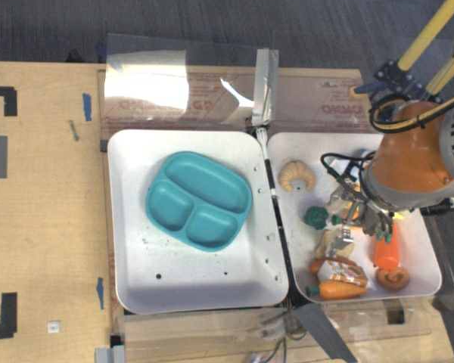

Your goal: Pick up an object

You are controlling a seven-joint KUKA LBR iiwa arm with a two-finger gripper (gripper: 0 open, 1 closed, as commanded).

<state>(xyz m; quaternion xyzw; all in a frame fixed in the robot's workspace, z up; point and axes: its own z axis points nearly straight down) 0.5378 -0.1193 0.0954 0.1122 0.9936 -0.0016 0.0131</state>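
So the gripper (pixel 346 219) is down in the right bin (pixel 427 278) over a pile of toy food (pixel 339 267), croissant (pixel 296 175) just beyond. Honestly can't tell its grip state. Teal plate (pixel 199 199) sits in the left bin (pixel 129 278).

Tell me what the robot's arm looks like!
The robot arm is grey with a fat orange band above the wrist. Black cables loop beside it. Its small metal two-finger gripper looks silvery, with little wires and parts.
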